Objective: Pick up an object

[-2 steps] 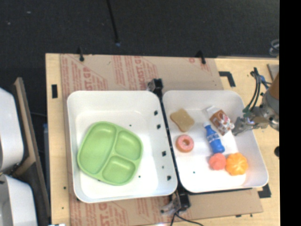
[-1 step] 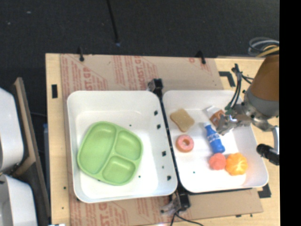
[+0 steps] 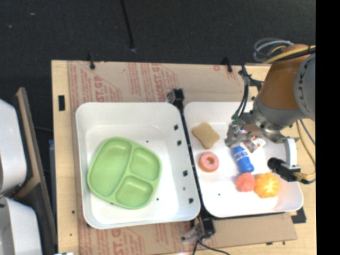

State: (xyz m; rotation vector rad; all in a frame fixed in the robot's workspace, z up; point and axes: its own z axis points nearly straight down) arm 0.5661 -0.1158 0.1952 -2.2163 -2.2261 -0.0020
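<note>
My end effector [image 3: 240, 136] hangs low in the right bin [image 3: 223, 203], just above the top of one blue bottle [image 3: 243, 159]; I cannot tell how it is set. Around it I count one tan sponge [image 3: 205, 135], one pink ring [image 3: 209, 162], one red ball [image 3: 245, 183] and one orange fruit [image 3: 266, 185], the last two touching. My arm [image 3: 284, 89] leans in over the bin's far right rim. The left bin [image 3: 90, 121] holds one green divided plate [image 3: 125, 172]. Bare white floor lies near the front-left corner of the right bin.
</note>
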